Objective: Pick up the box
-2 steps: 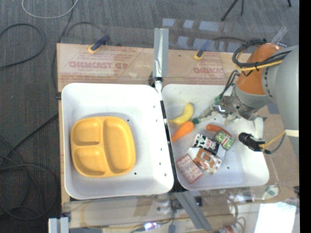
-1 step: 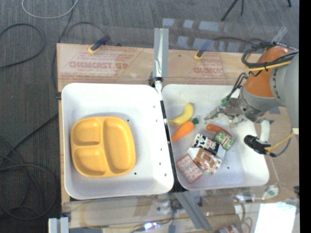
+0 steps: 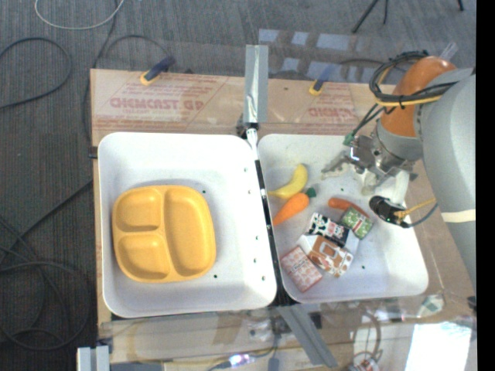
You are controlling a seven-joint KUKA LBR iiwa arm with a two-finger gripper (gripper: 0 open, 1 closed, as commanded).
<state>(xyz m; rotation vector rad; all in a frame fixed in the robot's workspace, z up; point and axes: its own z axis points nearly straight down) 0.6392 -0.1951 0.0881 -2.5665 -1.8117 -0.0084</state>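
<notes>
Several small boxes lie in the right bin point(image 3: 402, 273): a pink box point(image 3: 299, 268) near the front edge, a brown and white box point(image 3: 330, 254) beside it, a black and white carton point(image 3: 326, 227) and a small green box point(image 3: 356, 222). My gripper point(image 3: 362, 167) hangs over the bin's far right part, apart from the boxes and behind them. Nothing shows in its grasp. The grey arm with its orange band point(image 3: 414, 91) comes in from the right.
A banana point(image 3: 290, 182), a carrot point(image 3: 291, 206) and a small orange-red piece point(image 3: 342, 204) lie in the right bin between the gripper and the boxes. The left bin point(image 3: 155, 149) holds a yellow divided plate point(image 3: 164, 232). Cables hang by the wrist.
</notes>
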